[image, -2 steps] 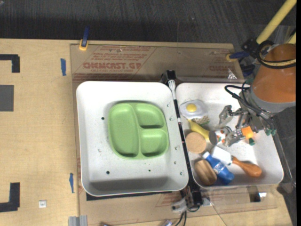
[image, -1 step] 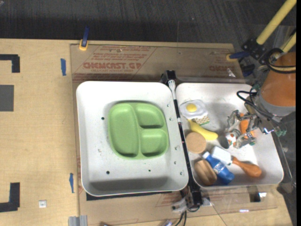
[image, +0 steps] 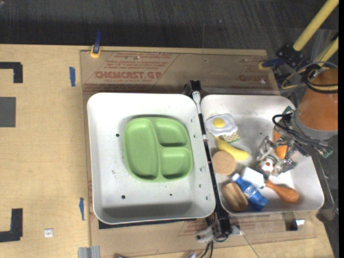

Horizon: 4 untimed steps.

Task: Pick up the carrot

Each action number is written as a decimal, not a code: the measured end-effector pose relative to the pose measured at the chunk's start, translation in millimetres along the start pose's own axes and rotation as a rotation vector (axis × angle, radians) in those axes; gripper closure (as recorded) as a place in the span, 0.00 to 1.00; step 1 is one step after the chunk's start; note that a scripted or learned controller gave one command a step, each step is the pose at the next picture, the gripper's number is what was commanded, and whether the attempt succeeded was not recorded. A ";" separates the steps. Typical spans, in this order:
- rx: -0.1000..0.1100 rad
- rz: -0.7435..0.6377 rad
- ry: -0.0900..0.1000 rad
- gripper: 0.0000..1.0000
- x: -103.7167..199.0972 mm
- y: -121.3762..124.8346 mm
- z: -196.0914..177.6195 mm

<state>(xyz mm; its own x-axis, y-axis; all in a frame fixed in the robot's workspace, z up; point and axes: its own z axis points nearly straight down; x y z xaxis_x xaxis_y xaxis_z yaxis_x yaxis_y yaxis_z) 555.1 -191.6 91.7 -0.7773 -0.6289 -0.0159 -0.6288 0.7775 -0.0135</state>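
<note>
So the carrot [image: 283, 192] is sitting in the right bin [image: 252, 107], down toward its near right corner, lying flat on the bin floor. Its long axis runs roughly left to right with a slight slant, thin end pointing left toward the blue carton [image: 251, 190] and the fat end pointing right toward the bin wall.

The gripper [image: 275, 156] hangs over the same bin, a bit farther back than the carrot and slightly to its left. So from the gripper the carrot lies toward the near side and a touch to the right, close by but apart from it. There's something orange right up at the gripper, but I honestly can't say if that's part of the tool or another item (too cluttered and shiny there). Same goes for whether it's spread or closed: can't tell from this angle.

My read: the pickup hasn't happened, since the carrot is plainly resting on the bin. The next move would need a short shift toward the near edge and a descent, ideally pinching across the carrot's width rather than along it. The carton right beside the thin end could get bumped.

The left bin [image: 102, 160] just has the green divided plate [image: 158, 147].
</note>
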 end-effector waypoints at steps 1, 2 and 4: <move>-0.008 -0.054 0.001 1.00 -55.6 43.7 -40.6; -0.013 -0.161 0.006 1.00 -47.8 -23.7 0.5; -0.013 -0.898 -0.004 1.00 -80.9 -4.0 -47.8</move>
<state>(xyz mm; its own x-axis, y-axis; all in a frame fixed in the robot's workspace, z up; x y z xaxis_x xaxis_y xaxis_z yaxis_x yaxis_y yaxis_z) 619.5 -143.8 140.8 0.0074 -0.9999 -0.0082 -0.9999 -0.0073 -0.0116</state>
